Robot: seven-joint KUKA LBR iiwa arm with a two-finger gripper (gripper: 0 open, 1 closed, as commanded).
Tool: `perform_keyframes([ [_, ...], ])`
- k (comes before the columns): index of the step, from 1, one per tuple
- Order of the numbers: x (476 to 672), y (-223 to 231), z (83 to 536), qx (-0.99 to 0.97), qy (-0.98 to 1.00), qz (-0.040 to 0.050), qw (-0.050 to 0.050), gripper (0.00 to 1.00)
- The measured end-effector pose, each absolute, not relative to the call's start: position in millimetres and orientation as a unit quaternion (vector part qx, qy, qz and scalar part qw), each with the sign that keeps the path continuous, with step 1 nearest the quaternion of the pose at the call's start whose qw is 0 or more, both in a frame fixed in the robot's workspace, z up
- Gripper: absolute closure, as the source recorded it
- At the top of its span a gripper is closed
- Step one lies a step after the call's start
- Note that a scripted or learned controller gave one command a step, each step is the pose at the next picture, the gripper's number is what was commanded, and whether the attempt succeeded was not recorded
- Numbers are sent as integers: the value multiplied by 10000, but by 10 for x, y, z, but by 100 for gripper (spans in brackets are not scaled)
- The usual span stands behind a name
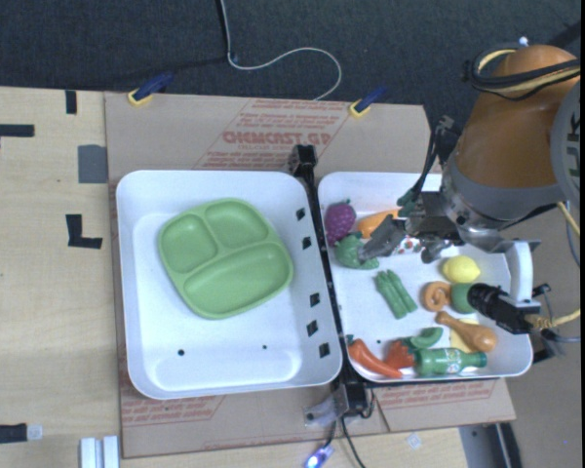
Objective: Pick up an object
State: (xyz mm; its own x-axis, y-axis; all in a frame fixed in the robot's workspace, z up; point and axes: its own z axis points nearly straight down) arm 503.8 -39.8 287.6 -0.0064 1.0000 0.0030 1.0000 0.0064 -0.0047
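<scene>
from the camera view above the bench, my gripper (pixel 395 237) sits low over the right bin (pixel 522 367), near its upper left part, with my orange-banded wrist bulking in from three o'clock. i cannot tell how my end effector stands, and i see nothing lifted clear of the bin, so i judge the pick not yet done: the grasp, the lift and the carry are all left. the candidates lie close around me. the purple grapes (pixel 339 218) are at about nine o'clock of my tip, the green broccoli (pixel 349 253) just below them at about eight, an orange piece (pixel 373 225) just beside me, partly hidden. the green bean pods (pixel 395 293) lie at six o'clock, the yellow lemon (pixel 460 268) at four, and farther toward five a drumstick (pixel 468 330). along the bin's bottom wall lie a red chili (pixel 368 359) and a green bottle (pixel 450 362). which of these i am going for i cannot say; the broccoli and the orange piece are nearest. the left bin (pixel 136 261) holds a green divided plate (pixel 224 256), well apart from my work. both bins rest on brown cardboard (pixel 175 135) over a pale wooden bench (pixel 29 291), with dark carpet (pixel 78 18) at twelve o'clock and a white cable (pixel 273 61) looping across it.
</scene>
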Motion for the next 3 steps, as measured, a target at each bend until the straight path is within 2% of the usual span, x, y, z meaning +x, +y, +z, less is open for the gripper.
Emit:
perform_keyframes([
  [1, 5063, -424, 2962, -7056, -7087, 12, 16, 100],
  [2, 5297, 49, 3159, -7048, -7094, -5, -1, 100],
  [3, 4843, -91, 3354, -7069, -7073, 9, 12, 100],
])
